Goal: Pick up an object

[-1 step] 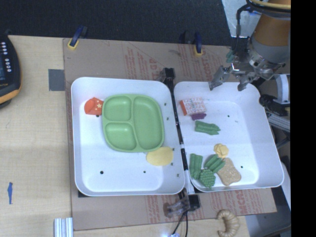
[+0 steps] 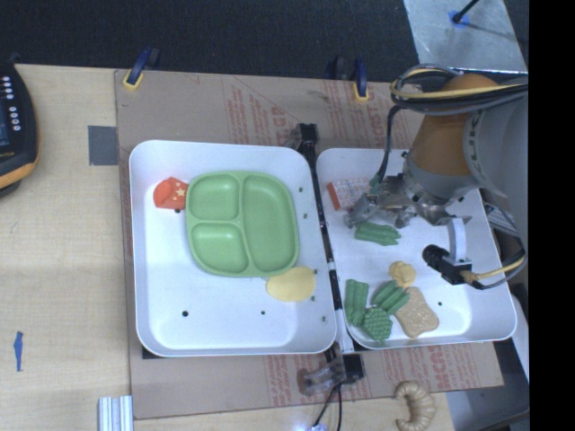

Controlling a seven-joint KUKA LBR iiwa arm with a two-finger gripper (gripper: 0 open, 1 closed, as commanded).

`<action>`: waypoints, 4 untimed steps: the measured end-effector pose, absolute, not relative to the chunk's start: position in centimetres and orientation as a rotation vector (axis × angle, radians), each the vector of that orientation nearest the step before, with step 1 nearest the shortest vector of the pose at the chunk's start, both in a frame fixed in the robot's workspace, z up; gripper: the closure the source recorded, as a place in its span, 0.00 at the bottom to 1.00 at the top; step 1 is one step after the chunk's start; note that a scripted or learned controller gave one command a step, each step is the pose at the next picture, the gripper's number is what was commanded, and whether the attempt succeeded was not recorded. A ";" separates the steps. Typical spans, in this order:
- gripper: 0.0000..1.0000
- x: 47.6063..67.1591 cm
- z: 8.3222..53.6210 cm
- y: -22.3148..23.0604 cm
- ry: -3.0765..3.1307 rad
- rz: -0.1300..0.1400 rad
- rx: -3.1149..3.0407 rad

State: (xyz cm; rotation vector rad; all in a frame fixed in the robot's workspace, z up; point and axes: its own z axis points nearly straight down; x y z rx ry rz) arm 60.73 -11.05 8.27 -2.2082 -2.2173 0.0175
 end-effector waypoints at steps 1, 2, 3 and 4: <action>0.00 64.9 9.3 -9.1 -2.230 0.001 -2.214; 1.00 64.6 10.5 -9.6 -2.223 0.020 -2.212; 0.00 64.6 10.4 -9.4 -2.225 0.015 -2.210; 0.00 65.7 9.3 -9.9 -2.229 0.007 -2.217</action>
